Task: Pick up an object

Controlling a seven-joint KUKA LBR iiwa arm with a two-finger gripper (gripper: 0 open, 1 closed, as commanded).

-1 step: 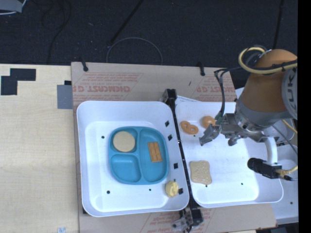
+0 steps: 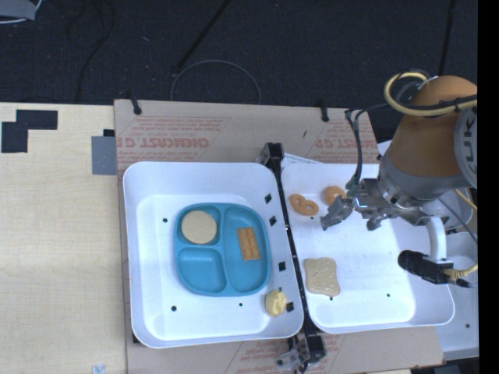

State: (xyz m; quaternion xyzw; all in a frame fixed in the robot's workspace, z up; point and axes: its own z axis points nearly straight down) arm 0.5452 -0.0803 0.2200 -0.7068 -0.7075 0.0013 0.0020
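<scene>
So the claw (image 2: 334,215) hangs spread open, nothing pinched, with the pretzel (image 2: 303,205) just left of it and an orange lump (image 2: 334,194) right above. Both sit in the right white bin (image 2: 374,302), dark floor (image 2: 234,37) beyond.

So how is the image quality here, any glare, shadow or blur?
Camera view: even light; the white bins read bright but keep detail; soft shadow under the blue tray; the gripper looks slightly soft; the floor is dark.
</scene>
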